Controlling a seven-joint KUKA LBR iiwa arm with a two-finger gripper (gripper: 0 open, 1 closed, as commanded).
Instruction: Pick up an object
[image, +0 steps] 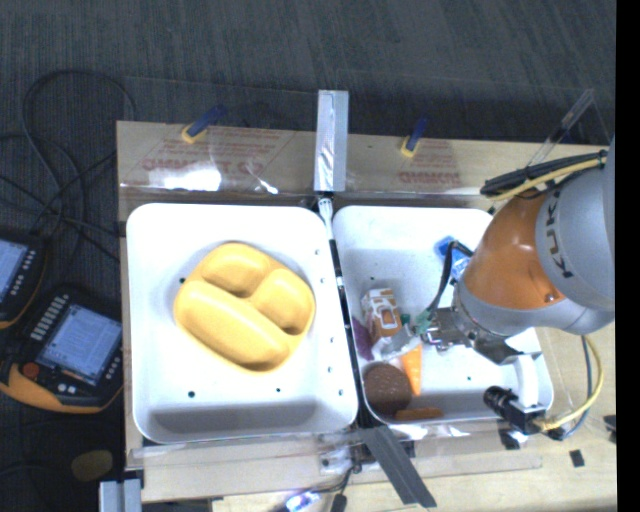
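My gripper (432, 330) reaches down into the right bin (400, 232) from the right, under the arm's orange band (508, 268). Just left of it lies a small brown-and-white packet (383, 310). An orange wedge (411, 369) and a round brown object (385, 384) sit just below the gripper, near the bin's front wall. A purple item (361, 341) lies against the bin's left wall. Part of a blue item (452, 250) shows behind the arm. I see nothing between the gripper's tips.
The left bin (160, 400) holds a large yellow lumpy object (243, 304). A metal strip (331, 140) stands behind the divide between the bins. Handheld pendants (60, 345) and cables lie on the floor at the left.
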